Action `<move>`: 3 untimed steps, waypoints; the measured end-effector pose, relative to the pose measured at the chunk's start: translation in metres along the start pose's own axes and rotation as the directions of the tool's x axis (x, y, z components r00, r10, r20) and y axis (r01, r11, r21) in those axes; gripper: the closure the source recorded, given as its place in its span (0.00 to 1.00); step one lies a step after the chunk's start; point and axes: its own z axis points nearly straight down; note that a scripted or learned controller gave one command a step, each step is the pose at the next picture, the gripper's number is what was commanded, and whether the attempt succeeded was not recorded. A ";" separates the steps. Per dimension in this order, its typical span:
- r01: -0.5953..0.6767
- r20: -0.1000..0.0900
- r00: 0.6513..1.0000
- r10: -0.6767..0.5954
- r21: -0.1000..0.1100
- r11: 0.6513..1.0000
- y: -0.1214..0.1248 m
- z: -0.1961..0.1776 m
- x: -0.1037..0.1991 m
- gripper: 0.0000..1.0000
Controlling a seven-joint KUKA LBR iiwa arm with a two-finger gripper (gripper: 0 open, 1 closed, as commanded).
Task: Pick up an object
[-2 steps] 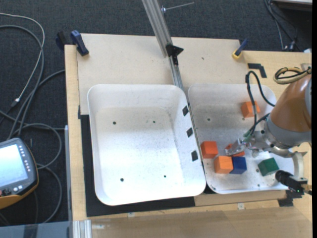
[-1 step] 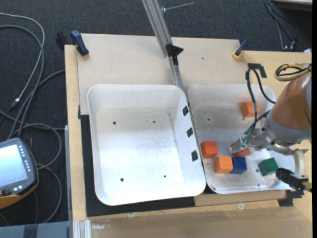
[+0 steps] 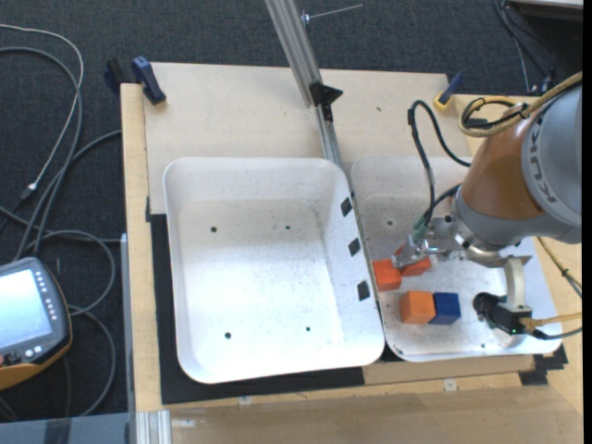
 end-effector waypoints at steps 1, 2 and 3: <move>-0.008 0.004 1.000 0.008 0.000 1.000 -0.001 0.000 -0.006 0.00; -0.010 0.000 1.000 0.010 -0.011 1.000 -0.002 0.021 0.001 0.00; -0.017 0.017 1.000 0.017 -0.024 1.000 0.000 0.008 -0.009 1.00</move>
